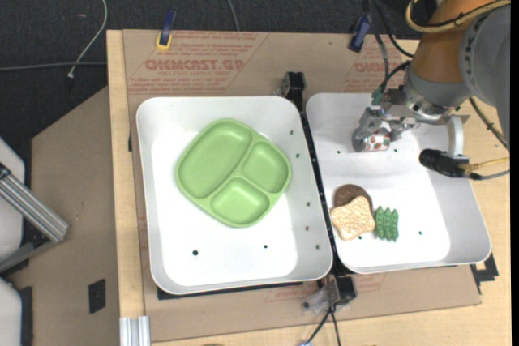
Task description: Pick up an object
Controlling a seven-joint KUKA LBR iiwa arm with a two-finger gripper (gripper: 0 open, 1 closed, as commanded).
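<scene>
Tan, waffle-textured toast (353, 219) lies at the near edge of the right-hand shallow white bin (454, 243), overlapping a brown round cookie (350, 195) and just beside a cluster of green beans (387, 224), a tight huddle that looks awkward to grip. Leftward, a lime-green three-compartment plastic plate (233, 172) fills the other white bin (162, 255). Farther back, the two-finger gripper (375, 136) hangs low over its bin's far end around something small and reddish; whether it grips it, I cannot tell.

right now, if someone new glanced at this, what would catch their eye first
Most likely the green divided plate, lying alone in the left bin. Next, the grey and orange arm reaching in from the right, its gripper low over the far part of the right bin. Near that bin's front edge sit a slice of toast, a brown round piece behind it, and green pea pods.
</scene>
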